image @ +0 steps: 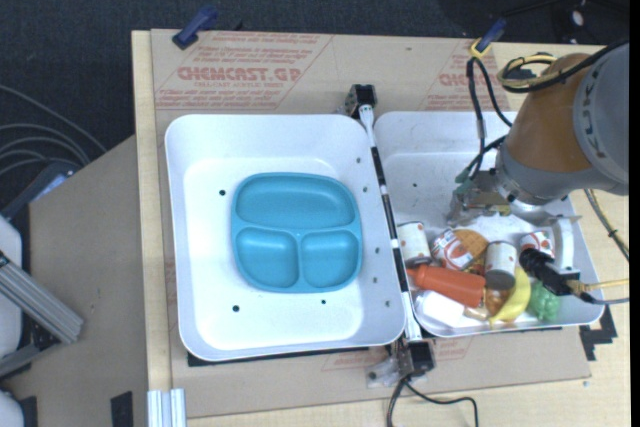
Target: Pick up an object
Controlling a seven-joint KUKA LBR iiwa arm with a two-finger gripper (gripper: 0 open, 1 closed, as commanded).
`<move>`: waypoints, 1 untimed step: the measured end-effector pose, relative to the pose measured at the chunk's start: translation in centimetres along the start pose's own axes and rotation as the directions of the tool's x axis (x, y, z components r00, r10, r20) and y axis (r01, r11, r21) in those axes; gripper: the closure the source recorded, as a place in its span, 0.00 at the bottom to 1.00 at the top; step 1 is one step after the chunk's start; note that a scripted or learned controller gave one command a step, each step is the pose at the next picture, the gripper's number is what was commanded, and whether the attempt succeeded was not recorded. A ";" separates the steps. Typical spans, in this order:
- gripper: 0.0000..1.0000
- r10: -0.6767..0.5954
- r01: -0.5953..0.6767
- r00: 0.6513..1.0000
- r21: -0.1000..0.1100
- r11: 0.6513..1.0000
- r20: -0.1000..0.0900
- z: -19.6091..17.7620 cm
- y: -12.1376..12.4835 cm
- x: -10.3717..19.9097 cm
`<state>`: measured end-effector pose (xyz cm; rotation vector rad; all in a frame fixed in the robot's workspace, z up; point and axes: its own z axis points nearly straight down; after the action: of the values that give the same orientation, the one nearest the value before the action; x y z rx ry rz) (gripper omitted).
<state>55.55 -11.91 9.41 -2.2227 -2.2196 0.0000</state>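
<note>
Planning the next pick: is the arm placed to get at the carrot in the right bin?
Probably yes. The carrot lies on top of the pile, uncovered, and the arm hangs over the same bin, just above the clutter.

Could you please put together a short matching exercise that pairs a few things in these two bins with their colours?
Things:
1. divided plate
2. banana
3. carrot
4. bin under the plate

Colours:
A. yellow
B. white
C. blue
D. orange-red

Pairs: 1-C, 2-A, 3-D, 4-B
</note>
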 end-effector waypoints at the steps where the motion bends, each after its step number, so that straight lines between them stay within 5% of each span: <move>1: 0.00 0.000 0.000 1.000 0.000 1.000 0.000 0.0 0.0 0.0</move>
<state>55.55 -11.91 9.41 -2.2222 -2.2199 0.0000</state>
